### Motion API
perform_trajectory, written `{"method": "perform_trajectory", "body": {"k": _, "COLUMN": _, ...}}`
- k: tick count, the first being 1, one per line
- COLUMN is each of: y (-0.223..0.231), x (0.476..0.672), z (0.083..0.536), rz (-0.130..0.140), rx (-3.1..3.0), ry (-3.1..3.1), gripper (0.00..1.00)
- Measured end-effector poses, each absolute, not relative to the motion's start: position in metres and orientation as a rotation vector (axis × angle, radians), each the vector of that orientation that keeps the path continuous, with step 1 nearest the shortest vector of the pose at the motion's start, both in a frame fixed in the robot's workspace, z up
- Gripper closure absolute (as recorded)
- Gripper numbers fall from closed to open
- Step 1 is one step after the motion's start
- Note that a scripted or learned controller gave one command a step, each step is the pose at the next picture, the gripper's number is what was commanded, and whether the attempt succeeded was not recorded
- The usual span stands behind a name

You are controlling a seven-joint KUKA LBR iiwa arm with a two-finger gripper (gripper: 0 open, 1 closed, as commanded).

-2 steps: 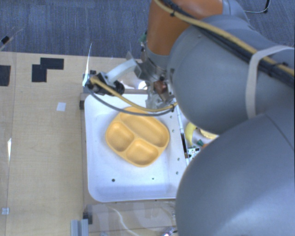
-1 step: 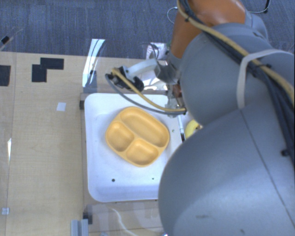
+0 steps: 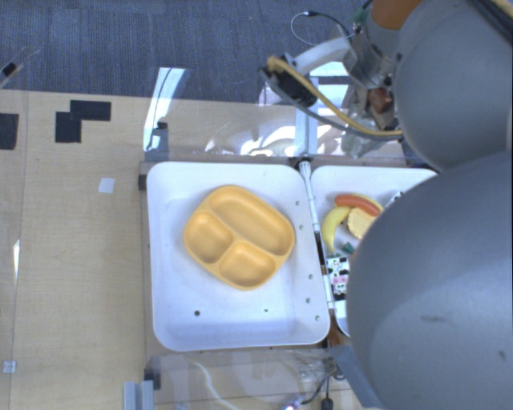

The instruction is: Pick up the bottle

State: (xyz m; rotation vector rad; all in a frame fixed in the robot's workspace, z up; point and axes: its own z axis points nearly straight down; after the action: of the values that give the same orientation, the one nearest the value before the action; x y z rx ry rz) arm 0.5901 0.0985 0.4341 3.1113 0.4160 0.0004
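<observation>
Bottle and clutter are hard to tell apart here, because the grey arm (image 3: 433,272) lies across most of the right bin (image 3: 321,178) and covers what is in it. In the strip of that bin left uncovered, a small black-and-white patterned thing (image 3: 338,279) lies against the bin's left wall, partly under the edge of the arm; whether it is the bottle cannot be told, since only a sliver of it is visible and its shape is cut off. Just beyond it, toward the far side of the same bin, lie a yellow banana (image 3: 334,225), a red and orange piece (image 3: 357,202) and a pale orange piece (image 3: 361,223), all close together. The gripper (image 3: 373,104) sits at the top of the view, below the orange band (image 3: 393,11) and past the far wall of the right bin, with a yellow cable (image 3: 333,108) looping beside it. It is well apart from the patterned thing, with the banana between the two. Whether the gripper is wide, narrow or holding anything cannot be told from this angle. The left bin (image 3: 172,320) holds a yellow divided plate (image 3: 239,235) lying flat near its middle.
</observation>
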Motion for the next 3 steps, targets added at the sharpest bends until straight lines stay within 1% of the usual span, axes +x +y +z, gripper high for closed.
{"method": "perform_trajectory", "body": {"k": 1, "y": 0.122, "x": 0.630, "z": 0.421, "rz": -0.002, "rx": 3.115, "ry": 0.390, "gripper": 1.00}}
{"method": "perform_trajectory", "body": {"k": 2, "y": 0.085, "x": 0.640, "z": 0.433, "rz": -0.001, "rx": 3.122, "ry": 0.319, "gripper": 1.00}}
{"method": "perform_trajectory", "body": {"k": 3, "y": 0.067, "x": 0.658, "z": 0.433, "rz": -0.002, "rx": 3.122, "ry": 0.322, "gripper": 1.00}}
